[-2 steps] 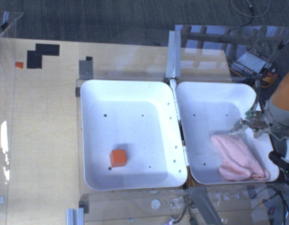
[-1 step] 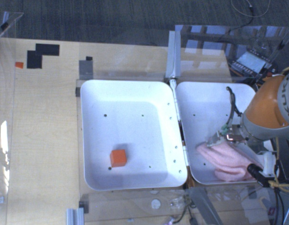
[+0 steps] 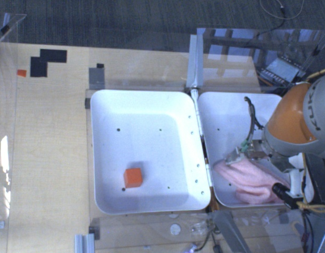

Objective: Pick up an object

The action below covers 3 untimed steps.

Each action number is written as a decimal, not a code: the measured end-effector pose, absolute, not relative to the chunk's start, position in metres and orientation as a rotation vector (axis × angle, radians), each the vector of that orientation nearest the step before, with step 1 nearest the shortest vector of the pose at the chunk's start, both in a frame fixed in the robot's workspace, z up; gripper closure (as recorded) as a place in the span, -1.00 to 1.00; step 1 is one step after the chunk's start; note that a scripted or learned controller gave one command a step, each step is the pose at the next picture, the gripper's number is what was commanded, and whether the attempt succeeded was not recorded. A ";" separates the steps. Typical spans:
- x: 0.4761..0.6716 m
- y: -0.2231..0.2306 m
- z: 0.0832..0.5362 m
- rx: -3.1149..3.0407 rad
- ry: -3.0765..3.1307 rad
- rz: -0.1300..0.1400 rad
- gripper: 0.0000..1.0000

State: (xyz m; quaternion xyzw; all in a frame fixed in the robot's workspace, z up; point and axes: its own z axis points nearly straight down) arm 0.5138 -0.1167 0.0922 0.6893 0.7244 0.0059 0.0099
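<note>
Pale wood covers the bench [image 3: 46,152], and at its 10 o'clock corner lie a small orange tag [image 3: 21,73] and, just right of it, a black stepped patch [image 3: 46,61]. Further right a grey block [image 3: 97,78] stands just above the left bin's [image 3: 107,141] top edge.

The left bin is white and shallow, with a few dark dots on its floor. An orange cube [image 3: 133,177] sits flat on that floor at about 7 o'clock, well apart from every wall.

A grey upright post [image 3: 194,62] rises at 12 o'clock between the two bins, which touch along a hinged seam.

The right bin [image 3: 225,115] is also white. A pink cloth [image 3: 249,181] lies crumpled along its lower half, from about 7 o'clock across to 5 o'clock, reaching the near wall.

The gripper [image 3: 246,151] is down at the cloth's upper left edge, touching or just above the pink folds; whether it is open, closed or gripping the cloth cannot be told from this angle. A dark cable [image 3: 251,115] curves up from it toward 12 o'clock. Behind it, at 3 o'clock, the arm's orange band [image 3: 288,117] and grey body [image 3: 320,115] cover the bin's right side.
</note>
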 end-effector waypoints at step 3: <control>0.570 -0.131 0.092 2.120 2.300 0.017 -1.00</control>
